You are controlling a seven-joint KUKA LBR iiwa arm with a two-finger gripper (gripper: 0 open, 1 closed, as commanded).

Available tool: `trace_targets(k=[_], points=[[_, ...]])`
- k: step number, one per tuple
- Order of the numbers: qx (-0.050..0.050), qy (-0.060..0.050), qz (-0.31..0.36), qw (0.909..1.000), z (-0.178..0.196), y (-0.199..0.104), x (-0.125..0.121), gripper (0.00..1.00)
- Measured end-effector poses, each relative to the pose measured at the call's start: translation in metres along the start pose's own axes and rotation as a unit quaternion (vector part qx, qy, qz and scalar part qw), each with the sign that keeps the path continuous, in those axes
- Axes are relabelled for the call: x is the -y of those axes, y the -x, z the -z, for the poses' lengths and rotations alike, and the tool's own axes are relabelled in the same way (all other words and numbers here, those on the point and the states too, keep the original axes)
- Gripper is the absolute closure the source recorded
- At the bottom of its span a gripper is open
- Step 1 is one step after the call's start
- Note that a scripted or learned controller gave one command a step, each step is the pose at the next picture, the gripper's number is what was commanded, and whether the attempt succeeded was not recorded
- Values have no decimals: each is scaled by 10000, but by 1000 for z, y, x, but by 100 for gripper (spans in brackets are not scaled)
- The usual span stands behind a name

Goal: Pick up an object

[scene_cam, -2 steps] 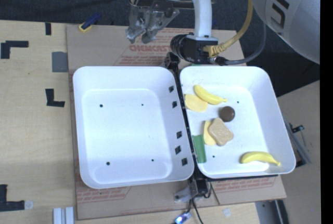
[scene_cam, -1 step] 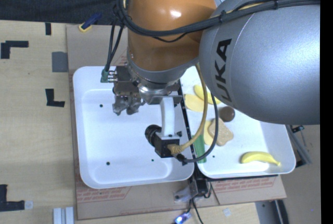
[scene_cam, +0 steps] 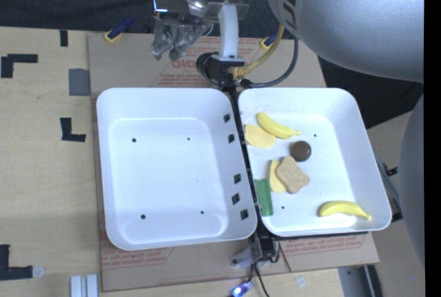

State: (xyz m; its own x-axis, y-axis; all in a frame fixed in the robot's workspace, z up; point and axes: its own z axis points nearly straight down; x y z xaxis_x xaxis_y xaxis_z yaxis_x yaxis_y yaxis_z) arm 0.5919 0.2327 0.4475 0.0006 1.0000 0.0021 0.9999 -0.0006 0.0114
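Wooden bench (scene_cam: 41,171), two bins; gripper (scene_cam: 172,44) above them, jaw state unclear; bananas (scene_cam: 277,127) well below-right of jaws.

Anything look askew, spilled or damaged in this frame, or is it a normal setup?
Nothing stands out. The toy food, two bananas, a brown round piece, a tan slice, yellow pieces and a green stick, lies inside the right bin. The gripper hangs beyond the bins' far edge.
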Motion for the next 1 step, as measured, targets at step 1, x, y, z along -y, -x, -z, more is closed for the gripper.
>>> trace_targets(k=[1], points=[[2,6,6,10000,85,0,-80,100]])
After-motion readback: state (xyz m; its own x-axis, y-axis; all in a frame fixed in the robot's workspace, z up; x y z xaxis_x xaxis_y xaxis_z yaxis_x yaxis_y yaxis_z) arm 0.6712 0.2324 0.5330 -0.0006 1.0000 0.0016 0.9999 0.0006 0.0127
